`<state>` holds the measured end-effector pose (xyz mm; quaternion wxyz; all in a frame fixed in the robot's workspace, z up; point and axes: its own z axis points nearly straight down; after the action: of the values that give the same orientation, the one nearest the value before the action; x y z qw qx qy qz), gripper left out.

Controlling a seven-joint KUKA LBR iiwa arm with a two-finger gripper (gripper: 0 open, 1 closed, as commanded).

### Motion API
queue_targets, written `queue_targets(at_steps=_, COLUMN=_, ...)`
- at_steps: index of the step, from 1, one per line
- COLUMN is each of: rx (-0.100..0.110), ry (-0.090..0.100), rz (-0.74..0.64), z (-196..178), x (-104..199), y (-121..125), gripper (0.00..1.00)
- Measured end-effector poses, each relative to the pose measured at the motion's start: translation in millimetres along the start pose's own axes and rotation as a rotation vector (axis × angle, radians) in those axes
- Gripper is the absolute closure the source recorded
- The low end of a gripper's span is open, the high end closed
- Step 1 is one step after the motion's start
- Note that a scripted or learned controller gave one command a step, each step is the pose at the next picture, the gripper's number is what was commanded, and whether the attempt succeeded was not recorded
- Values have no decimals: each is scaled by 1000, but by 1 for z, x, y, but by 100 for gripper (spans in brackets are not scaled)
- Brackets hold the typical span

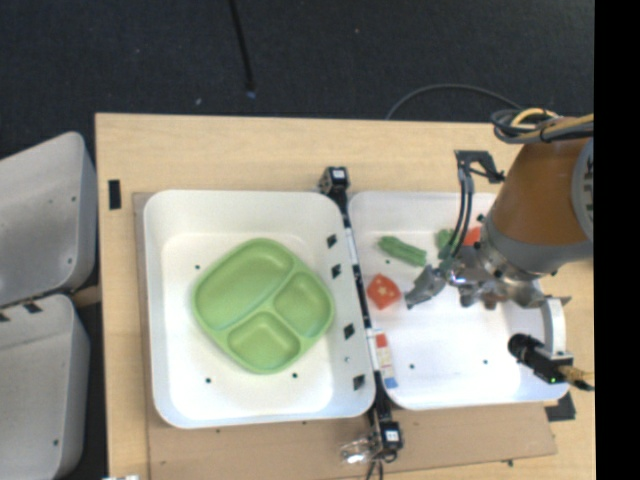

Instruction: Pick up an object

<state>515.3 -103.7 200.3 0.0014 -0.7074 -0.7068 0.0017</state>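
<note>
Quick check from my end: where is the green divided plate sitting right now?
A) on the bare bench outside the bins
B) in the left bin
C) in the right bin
B: the green divided plate lies flat inside the left bin, apart from the small items in the right bin.

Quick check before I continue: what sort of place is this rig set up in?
Probably a robotics lab bench, not a kitchen: two shallow white bins on a wooden bench, a toy-like green divided plate, and loose cables over dark carpet.
</note>
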Motion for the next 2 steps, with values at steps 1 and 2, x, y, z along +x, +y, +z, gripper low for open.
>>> queue_targets(at_steps=1, rx=0, ry=0, rz=1, z=59, x=4, y=-7, gripper=0)
queue_targets(at_steps=2, rx=-2, ry=0, rz=2, z=102, x=3, y=-7, gripper=0)
